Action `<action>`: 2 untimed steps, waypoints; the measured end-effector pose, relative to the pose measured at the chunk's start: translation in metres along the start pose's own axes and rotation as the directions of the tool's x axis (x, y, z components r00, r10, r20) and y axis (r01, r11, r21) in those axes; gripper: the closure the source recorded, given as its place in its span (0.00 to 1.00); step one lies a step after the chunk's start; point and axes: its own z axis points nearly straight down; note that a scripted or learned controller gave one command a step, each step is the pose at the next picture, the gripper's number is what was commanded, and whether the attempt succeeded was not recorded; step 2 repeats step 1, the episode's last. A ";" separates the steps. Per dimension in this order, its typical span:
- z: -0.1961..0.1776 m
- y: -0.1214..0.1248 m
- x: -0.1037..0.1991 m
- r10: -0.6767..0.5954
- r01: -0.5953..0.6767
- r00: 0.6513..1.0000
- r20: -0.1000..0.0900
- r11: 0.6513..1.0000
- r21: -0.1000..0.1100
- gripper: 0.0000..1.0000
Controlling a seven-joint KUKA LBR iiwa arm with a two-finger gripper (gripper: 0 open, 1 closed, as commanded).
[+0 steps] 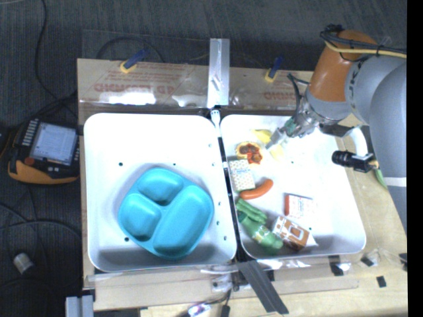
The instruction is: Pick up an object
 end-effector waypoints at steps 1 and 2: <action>-0.099 0.020 0.041 0.104 -0.104 0.995 -0.008 0.995 0.002 1.00; -0.099 0.020 0.041 0.104 -0.104 0.995 -0.008 0.995 0.002 1.00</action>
